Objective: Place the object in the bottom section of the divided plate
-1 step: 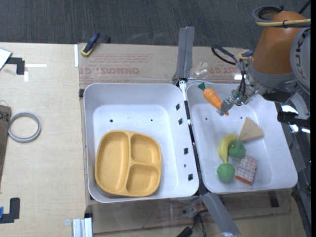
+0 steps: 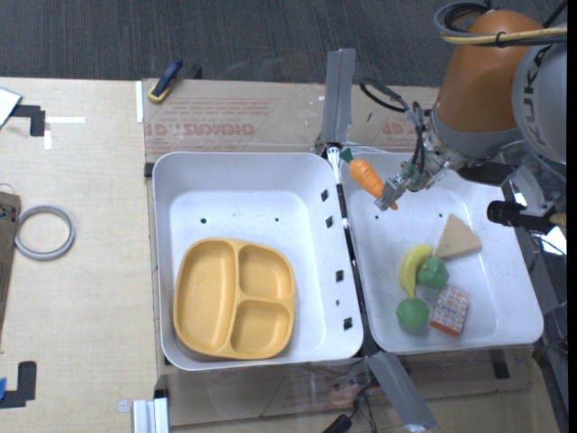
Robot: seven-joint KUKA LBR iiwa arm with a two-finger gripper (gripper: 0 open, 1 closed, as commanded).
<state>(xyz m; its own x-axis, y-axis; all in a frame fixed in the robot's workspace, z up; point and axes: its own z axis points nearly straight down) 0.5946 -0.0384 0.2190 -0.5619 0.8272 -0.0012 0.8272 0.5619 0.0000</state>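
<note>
Gripper (image 2: 393, 194) over right bin's (image 2: 514, 332) upper-left corner, grip state unclear; toy carrot (image 2: 366, 177) touching its left side, long axis diagonal; divided plate (image 2: 236, 298) lies well down-left.

Arm (image 2: 505, 70): cut off by the right and top edges, its upper links out of frame. Gripper (image 2: 394, 194): fingers too small and blurred to tell whether they stand apart or touch the carrot (image 2: 365, 177). Banana (image 2: 412, 267): partly hidden behind a green object (image 2: 433, 273) too indistinct to identify; small box (image 2: 450, 311): print illegible.
</note>
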